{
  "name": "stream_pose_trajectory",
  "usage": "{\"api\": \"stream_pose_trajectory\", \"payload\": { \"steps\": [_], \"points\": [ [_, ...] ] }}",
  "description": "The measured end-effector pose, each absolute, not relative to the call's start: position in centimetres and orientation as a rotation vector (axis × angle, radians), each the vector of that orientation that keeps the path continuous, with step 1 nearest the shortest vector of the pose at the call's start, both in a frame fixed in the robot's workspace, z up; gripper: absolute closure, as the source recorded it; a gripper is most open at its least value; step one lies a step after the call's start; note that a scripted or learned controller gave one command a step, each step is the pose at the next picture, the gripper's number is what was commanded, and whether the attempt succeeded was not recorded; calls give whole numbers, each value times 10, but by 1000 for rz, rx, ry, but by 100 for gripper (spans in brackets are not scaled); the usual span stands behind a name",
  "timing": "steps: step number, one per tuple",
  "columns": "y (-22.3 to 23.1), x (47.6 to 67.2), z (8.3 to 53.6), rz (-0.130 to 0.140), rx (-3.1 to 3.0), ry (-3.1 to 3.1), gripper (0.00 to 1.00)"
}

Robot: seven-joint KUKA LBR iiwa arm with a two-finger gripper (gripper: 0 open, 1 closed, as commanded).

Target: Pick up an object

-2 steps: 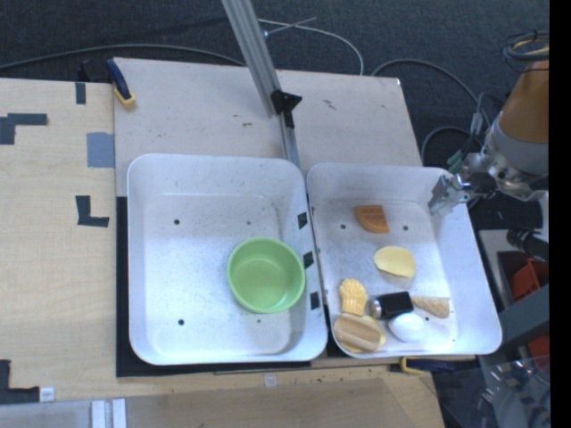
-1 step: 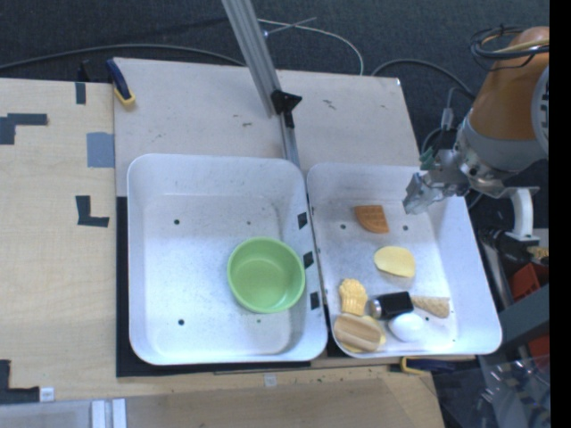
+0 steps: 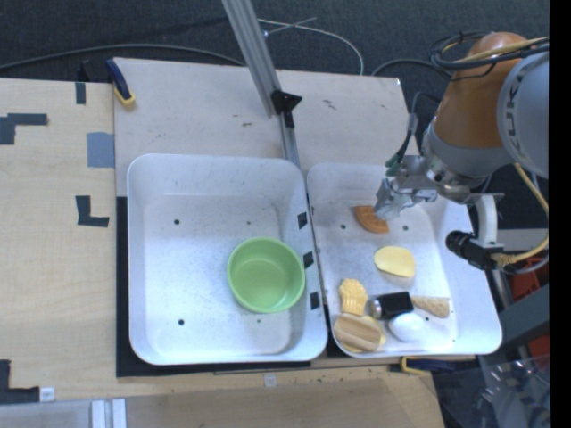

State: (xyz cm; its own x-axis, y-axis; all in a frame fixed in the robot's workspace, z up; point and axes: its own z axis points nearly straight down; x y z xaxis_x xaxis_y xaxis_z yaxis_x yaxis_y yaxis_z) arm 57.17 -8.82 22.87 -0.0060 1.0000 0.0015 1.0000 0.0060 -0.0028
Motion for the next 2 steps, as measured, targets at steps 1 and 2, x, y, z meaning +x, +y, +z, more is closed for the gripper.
{"api": "stream_pose_trajectory", "payload": {
  "steps": [1, 2],
  "points": [
    [-31, 566, 230, 1, -2211, -2227, 100],
    [14, 569, 224, 2, -2213, -2226, 100]
  ]
}}
